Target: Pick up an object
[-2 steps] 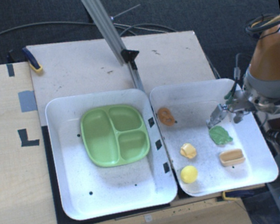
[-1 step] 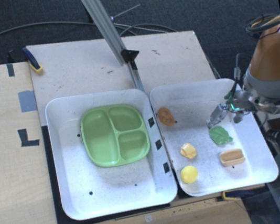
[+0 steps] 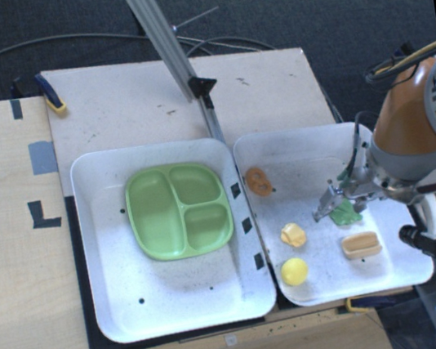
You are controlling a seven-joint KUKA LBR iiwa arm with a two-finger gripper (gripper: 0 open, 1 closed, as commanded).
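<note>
- Reaching in from the right, grey arm (image 3: pixel 410 137) with orange band, bent low over the right bin (image 3: pixel 296 144).
- Tool (image 3: pixel 341 205) down among the items, right at a green object (image 3: pixel 345 213); clenched or released, cannot tell.
- Near the tool in the right bin: tan block (image 3: pixel 361 245) just below it, yellow ball (image 3: pixel 294 271) near the front edge, pale yellow piece (image 3: pixel 293 236) above the ball, orange piece (image 3: pixel 257 181) toward the back left.
- Left bin (image 3: pixel 107 254) carrying a green divided plate (image 3: pixel 179 210), flat and well apart from the tool.
- Both bins side by side on the table (image 3: pixel 123 102).
</note>
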